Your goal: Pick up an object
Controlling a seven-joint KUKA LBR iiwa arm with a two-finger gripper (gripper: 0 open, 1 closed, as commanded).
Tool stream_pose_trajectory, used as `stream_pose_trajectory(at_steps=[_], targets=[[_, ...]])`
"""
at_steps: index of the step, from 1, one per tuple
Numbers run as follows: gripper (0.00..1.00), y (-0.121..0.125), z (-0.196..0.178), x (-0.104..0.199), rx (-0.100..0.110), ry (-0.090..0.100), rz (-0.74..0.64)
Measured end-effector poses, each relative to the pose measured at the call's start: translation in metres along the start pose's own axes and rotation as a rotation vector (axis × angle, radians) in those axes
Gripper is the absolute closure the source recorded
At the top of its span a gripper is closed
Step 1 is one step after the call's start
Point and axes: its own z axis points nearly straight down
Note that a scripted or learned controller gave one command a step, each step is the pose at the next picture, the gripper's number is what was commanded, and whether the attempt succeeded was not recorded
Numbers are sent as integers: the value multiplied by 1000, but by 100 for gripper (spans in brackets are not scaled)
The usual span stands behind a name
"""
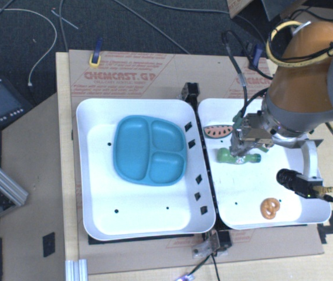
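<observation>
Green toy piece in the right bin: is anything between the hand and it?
Nothing visible. The hand sits right over the green toy piece, on the bin's bare floor. The watermelon slice toy lies apart to the upper left; the orange pretzel-shaped toy lies well below.

red print approx "GIGACAST G.P" on cardboard sheet (155,69), rest illegible

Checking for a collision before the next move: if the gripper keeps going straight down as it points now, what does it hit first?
Most likely the green toy lying under the gripper in the right bin; how much height is left is unclear.
</observation>
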Motion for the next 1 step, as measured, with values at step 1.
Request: stream_pose_trajectory(at_steps=[1], targets=[[100, 1, 7, 49, 1, 0, 2]])
